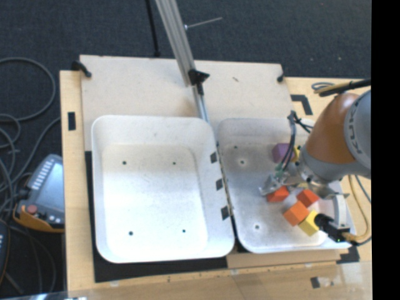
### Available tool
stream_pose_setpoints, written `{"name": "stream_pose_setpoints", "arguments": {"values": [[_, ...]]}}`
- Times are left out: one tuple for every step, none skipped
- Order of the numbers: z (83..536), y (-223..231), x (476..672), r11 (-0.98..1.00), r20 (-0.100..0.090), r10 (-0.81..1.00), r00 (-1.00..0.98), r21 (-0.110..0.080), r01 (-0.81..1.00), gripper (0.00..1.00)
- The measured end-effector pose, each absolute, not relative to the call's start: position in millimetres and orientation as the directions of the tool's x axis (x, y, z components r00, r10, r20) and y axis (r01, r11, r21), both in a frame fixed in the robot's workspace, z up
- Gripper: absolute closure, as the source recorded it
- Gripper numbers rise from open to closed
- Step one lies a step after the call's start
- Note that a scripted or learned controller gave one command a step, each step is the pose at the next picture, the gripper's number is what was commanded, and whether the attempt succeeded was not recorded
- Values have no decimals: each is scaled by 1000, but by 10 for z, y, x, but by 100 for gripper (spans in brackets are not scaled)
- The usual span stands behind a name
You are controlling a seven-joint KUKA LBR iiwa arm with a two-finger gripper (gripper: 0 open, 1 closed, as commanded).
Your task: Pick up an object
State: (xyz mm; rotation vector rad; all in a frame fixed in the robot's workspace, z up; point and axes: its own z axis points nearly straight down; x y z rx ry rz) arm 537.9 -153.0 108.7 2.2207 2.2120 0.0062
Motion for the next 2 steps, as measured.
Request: {"name": "stream_pose_setpoints", "arguments": {"values": [[2004, -510, 5257, 10, 3, 1000, -10, 8, 1000, 100], [1962, 253, 4983, 10, 3, 1000, -10, -1, 1000, 100]]}}
